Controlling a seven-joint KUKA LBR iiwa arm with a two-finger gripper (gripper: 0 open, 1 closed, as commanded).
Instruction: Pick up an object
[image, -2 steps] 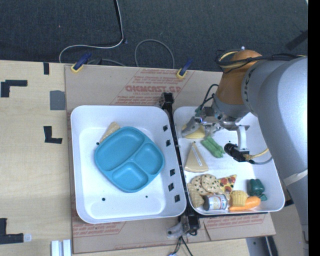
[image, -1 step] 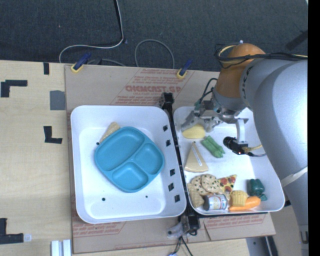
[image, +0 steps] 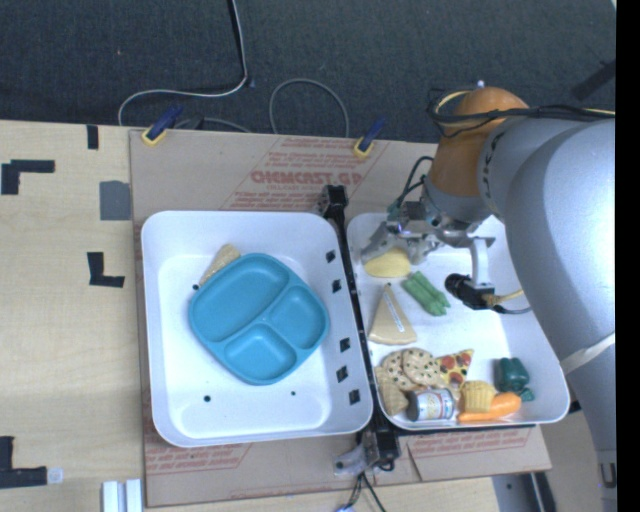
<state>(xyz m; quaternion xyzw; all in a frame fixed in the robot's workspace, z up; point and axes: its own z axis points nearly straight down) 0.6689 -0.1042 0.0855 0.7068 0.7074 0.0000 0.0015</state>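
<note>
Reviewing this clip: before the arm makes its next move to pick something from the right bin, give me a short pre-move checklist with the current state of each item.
1. Gripper is over the right bin: ok, at its far end.
2. A target lies under it: ok, the pale yellow piece sits just below the gripper.
3. Piece already held: cannot tell, contact is not visible.
4. Finger state: cannot tell.
5. Neighbours leave room: ok, the green pod and cheese wedge lie apart from the yellow piece.
6. Left bin undisturbed: ok, the blue tray lies flat inside it.
</note>
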